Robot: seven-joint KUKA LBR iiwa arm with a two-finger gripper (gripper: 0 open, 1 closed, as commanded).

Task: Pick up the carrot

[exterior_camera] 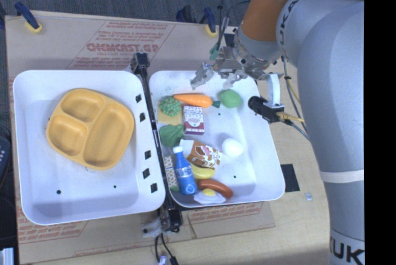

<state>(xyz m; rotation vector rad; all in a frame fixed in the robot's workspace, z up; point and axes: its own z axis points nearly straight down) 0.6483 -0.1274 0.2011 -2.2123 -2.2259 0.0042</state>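
Gripper [216, 75] is seen above the far edge of the right bin [267, 158], its two fingers spread apart with nothing between them. One fingertip is placed near the bin's far rim at the left, the other just beside the green ball [230, 98]. The arm [315, 65] is seen entering from the right, an orange band at its wrist.

The carrot [193, 99] is found lying flat in the far part of the right bin, just below the gripper and not touched by it. Its tip is pointed toward the green ball.

The right bin is crowded. Broccoli [169, 106] is set beside the carrot's left end. A small red carton [193, 119] is laid just nearer than the carrot. A leafy green piece [171, 134] is placed below the broccoli. A white egg [232, 148] is seen toward the right wall. A blue bottle [184, 171] is laid along the left wall, with a wrapped snack [205, 156] beside it. A sausage [215, 188] and a fried egg [208, 196] are found at the near edge.

The left bin [37, 195] is occupied by one yellow divided tray [90, 128], set toward its far half.

Both bins are rested on a cardboard sheet [99, 34].
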